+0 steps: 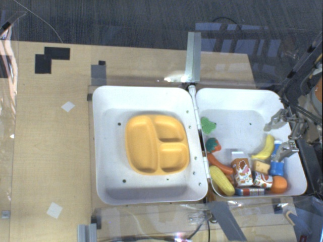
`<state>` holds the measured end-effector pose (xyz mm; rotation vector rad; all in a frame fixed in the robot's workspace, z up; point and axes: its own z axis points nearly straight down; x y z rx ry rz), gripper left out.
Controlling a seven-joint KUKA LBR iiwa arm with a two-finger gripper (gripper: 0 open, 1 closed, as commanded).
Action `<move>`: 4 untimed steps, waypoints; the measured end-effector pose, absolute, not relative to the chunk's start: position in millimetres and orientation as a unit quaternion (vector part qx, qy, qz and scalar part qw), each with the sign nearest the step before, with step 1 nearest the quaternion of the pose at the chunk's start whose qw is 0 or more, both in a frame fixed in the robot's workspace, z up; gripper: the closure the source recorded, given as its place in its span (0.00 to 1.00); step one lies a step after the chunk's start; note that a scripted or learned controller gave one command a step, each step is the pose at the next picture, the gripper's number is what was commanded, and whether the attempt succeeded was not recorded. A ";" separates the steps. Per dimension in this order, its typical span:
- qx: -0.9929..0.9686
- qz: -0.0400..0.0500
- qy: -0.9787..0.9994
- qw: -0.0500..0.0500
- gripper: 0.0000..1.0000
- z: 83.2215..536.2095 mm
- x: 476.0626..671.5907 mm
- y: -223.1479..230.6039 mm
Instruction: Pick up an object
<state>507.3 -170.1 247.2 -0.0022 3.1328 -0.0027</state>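
My gripper (285, 132) hangs with its fingers spread wide and nothing between them, just beside the banana (266, 147) in the right bin (237, 102). I'd say nothing is picked yet; closing and lifting remain.

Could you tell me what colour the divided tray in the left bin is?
Yellow-orange all over; the divided tray shows in the camera view.

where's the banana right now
In the camera view the banana lies in the right bin, near its right wall, just above the blue block and close beside the gripper.
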 end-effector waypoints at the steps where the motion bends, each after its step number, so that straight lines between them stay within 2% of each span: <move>1: -0.002 -0.001 1.000 0.005 0.00 253.7 524.4 -170.8; 2: 0.036 -0.002 0.999 0.008 0.00 106.7 539.8 -201.4; 3: 0.247 0.000 0.969 0.007 0.00 88.9 571.6 -183.7; 4: 0.415 0.001 0.910 0.005 0.00 105.3 621.9 -163.4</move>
